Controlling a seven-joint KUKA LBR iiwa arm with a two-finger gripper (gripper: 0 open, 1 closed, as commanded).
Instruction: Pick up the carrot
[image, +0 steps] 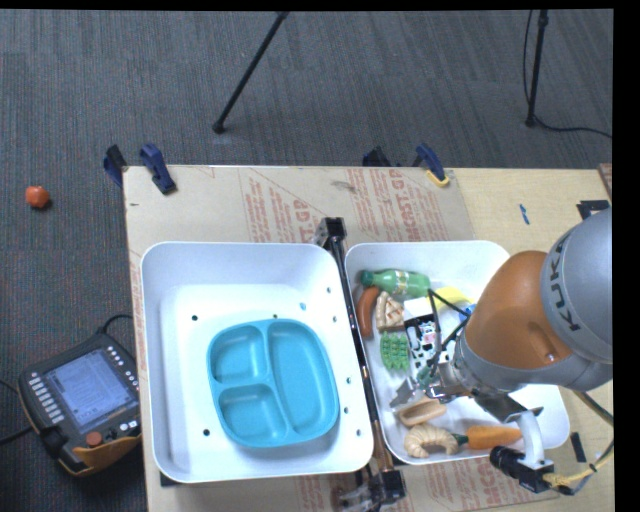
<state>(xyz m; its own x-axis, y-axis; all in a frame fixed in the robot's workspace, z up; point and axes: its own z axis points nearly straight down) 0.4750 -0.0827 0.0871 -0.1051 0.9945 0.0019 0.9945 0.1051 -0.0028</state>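
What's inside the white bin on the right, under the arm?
The right bin holds toy food: a green bottle, a carrot, a croissant and other small pieces. The arm covers part of the bin, hiding anything beneath.

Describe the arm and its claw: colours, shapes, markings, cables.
The arm is a thick, rounded body, grey on the outer link, with a wide glossy orange band nearer the wrist. Dark letters reading KUKA run along the grey part. Below the orange band sits a darker grey metallic wrist section. The claw is small, dull metal and angular. Thin black cables loop beside it over the right bin.
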